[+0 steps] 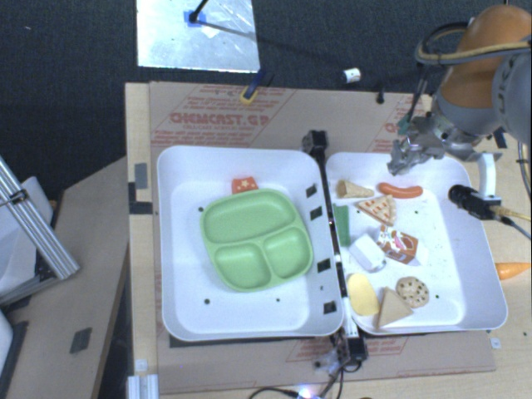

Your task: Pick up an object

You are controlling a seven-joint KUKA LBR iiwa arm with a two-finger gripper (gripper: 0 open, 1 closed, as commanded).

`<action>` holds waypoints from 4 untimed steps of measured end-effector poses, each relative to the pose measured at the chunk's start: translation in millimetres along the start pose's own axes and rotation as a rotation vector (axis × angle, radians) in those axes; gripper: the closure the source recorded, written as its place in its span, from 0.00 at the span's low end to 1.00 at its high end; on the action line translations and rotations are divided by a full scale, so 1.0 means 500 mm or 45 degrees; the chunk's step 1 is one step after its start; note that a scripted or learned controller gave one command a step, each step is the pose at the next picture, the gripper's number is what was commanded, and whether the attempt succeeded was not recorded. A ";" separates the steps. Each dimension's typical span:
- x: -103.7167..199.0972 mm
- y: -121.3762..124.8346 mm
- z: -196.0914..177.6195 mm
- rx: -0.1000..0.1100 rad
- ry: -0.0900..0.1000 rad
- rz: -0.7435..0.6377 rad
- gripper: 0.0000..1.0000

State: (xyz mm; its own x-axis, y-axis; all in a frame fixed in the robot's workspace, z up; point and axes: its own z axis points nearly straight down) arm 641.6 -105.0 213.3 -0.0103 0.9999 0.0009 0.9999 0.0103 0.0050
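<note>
My gripper [400, 164] hangs over the far edge of the right bin [474, 264], just above and behind a red sausage [405, 192]. Nothing shows between its fingers, and I cannot make out how they stand. Beside the sausage lie a tan wedge [353, 190] and a pizza slice [378, 210]. Lower down are a white block [367, 253], a cake piece with red and brown [398, 244], a yellow oval [362, 293], a cookie [411, 291] and a tan triangle [392, 309].
The left bin [179, 223] holds a green divided tray [253, 239] and a small orange block [244, 185] behind it. A green stick [342, 223] lies by the divider between the bins. An orange carrot-like piece [513, 268] rests outside the right bin.
</note>
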 end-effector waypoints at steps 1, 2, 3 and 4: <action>0.083 0.025 -0.018 0.001 0.001 0.001 1.00; 0.132 0.037 -0.043 0.001 0.000 0.003 1.00; 0.129 0.048 -0.041 0.002 -0.002 0.005 1.00; 0.126 0.034 -0.003 0.004 -0.002 0.011 1.00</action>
